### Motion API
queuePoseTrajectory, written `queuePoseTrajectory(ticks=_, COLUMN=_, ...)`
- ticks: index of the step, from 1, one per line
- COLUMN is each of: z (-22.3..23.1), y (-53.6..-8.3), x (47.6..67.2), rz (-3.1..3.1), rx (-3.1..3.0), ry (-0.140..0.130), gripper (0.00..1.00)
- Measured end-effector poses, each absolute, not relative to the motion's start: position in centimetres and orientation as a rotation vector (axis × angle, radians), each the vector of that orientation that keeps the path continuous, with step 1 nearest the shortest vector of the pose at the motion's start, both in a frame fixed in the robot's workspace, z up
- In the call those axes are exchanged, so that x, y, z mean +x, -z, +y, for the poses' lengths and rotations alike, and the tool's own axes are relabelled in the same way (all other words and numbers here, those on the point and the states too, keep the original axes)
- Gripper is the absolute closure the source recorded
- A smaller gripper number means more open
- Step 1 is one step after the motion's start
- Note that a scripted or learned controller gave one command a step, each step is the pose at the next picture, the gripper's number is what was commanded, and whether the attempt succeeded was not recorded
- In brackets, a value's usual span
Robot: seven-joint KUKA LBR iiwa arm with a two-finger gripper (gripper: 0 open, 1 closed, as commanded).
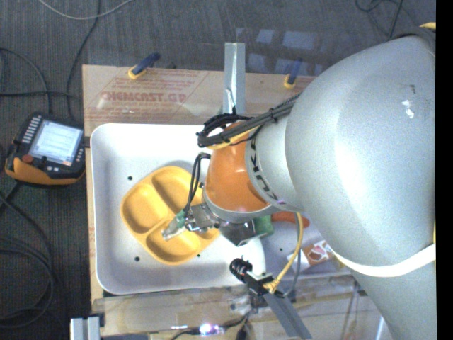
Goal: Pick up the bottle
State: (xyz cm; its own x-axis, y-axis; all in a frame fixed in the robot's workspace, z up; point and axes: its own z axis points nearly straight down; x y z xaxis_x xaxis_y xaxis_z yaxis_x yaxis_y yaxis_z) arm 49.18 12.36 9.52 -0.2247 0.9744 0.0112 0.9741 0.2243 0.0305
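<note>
The gripper hangs over the right half of the yellow divided plate. Whether it is spread or closed cannot be told. No bottle can be identified with certainty. A green object to the right of the plate, half hidden under the arm, may be it. Risk: descending here would probably strike or clamp the plate, missing the bottle.
</note>
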Motion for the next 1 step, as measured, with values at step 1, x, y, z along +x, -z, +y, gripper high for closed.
queuePoseTrajectory(ticks=1, z=12.52, y=-10.87, x=49.4, rz=2.454, rx=1.947, ry=-0.056, gripper=1.0)
